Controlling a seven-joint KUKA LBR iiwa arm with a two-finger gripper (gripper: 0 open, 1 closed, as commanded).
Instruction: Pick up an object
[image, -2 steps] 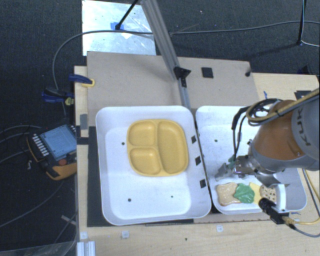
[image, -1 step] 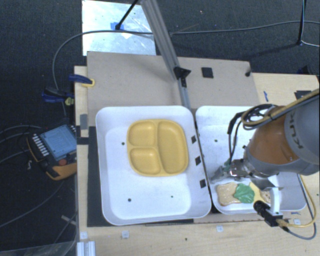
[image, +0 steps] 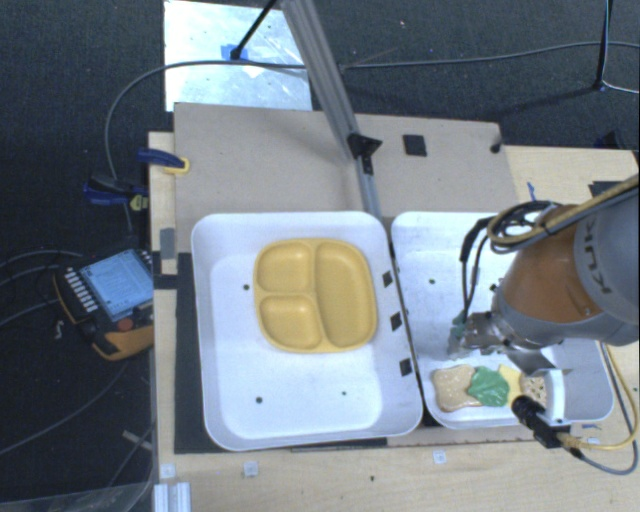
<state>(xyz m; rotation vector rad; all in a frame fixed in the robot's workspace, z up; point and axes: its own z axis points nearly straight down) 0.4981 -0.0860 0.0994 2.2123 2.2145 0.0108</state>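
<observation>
In the right bin (image: 430, 262), near its front edge, lie a beige toast-shaped piece (image: 452, 389), a green piece (image: 489, 386) partly on top of it, and a yellow piece (image: 511, 377) just behind the green one. My gripper (image: 467, 338) hangs at the end of the arm (image: 545, 285), right above and behind these pieces. Nothing can be seen between its tips, and the arm's body hides the bin's right half.
The left bin (image: 225, 330) holds a yellow divided plate (image: 315, 295) with three compartments. A grey pole (image: 335, 95) slants down to the ridge between the bins. Cables and a small device (image: 110, 295) lie off the bench at the left.
</observation>
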